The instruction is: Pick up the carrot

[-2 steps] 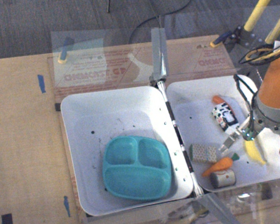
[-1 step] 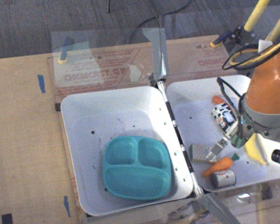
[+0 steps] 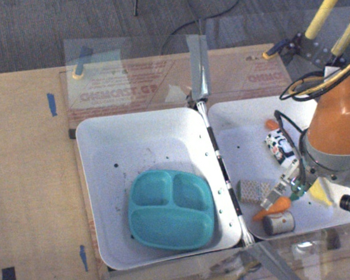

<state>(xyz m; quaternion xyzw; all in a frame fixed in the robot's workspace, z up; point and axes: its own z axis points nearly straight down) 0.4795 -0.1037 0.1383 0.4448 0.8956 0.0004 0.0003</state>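
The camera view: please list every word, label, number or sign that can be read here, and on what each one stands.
Red print on the clear sheet behind the left bin: mirrored and blurred, cannot be read.
Red print on the same sheet behind the right bin: also mirrored, too blurred to read.
Black and white pattern on the small object in the right bin: too small to tell whether it is text.
Nothing else carries legible writing.

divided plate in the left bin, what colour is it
Teal, all over. The plate shows clearly in the camera view, lying in the left bin.
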